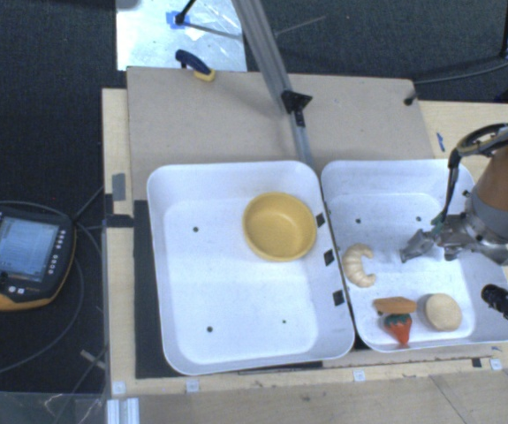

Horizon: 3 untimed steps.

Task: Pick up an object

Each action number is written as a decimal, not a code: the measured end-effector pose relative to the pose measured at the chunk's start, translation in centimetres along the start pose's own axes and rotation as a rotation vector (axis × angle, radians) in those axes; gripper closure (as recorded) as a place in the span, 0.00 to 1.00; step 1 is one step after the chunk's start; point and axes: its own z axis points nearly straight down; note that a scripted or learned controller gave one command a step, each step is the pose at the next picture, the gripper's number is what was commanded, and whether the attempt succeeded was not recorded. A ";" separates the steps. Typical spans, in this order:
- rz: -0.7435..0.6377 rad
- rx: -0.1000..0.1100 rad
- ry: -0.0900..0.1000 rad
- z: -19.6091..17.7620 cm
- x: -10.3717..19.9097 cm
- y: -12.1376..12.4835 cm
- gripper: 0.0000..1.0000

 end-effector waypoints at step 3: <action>0.000 -0.008 -0.002 -10.3 0.0 -0.1 1.00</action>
